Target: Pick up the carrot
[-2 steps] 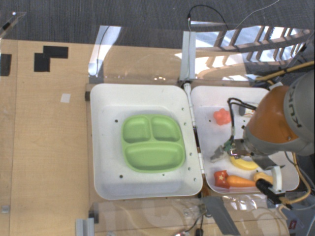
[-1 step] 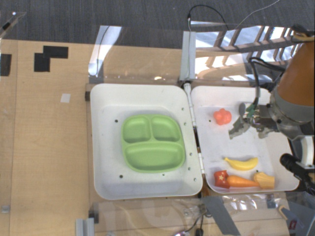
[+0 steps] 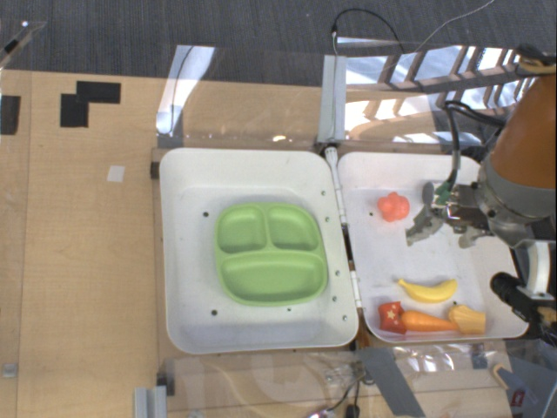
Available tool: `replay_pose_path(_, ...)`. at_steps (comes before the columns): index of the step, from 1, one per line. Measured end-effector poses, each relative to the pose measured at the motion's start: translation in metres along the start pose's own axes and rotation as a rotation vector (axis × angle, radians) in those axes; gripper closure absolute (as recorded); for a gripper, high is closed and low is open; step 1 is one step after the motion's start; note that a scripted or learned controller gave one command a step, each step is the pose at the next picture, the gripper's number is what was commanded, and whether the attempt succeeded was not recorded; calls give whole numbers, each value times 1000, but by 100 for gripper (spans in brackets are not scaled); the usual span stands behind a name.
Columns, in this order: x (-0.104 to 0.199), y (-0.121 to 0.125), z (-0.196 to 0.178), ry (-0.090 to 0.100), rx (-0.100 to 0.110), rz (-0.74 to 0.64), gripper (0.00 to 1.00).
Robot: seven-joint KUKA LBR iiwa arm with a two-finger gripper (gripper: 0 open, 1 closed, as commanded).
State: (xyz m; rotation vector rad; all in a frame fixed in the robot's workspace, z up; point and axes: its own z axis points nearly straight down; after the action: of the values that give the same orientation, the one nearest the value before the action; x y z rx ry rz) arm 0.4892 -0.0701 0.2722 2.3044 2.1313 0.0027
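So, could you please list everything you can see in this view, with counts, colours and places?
Shallow white plastic bins: two, white, side by side on the bench.
Green divided plastic plate: one, green, three compartments, middle of the left bin.
Small red-orange rounded toy fruit: one, upper left of the right bin.
Yellow toy banana: one, lower middle of the right bin.
Red toy pepper: one, bottom edge of the right bin.
Orange toy carrot: one, lying flat beside the pepper.
Yellow toy chunk: one, right of the carrot.
Grey arm with orange band: one, from the right.
Claw: one, above the right bin.
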Motion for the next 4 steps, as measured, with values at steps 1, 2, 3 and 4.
replay_pose_path(1,-34,0,116,0,5,137,0)
replay_pose_path(2,-35,4,183,3,-6,122,0)
replay_pose_path(3,-33,8,173,3,-14,119,100)
replay_pose_path(4,-122,12,182,-4,-13,93,100)
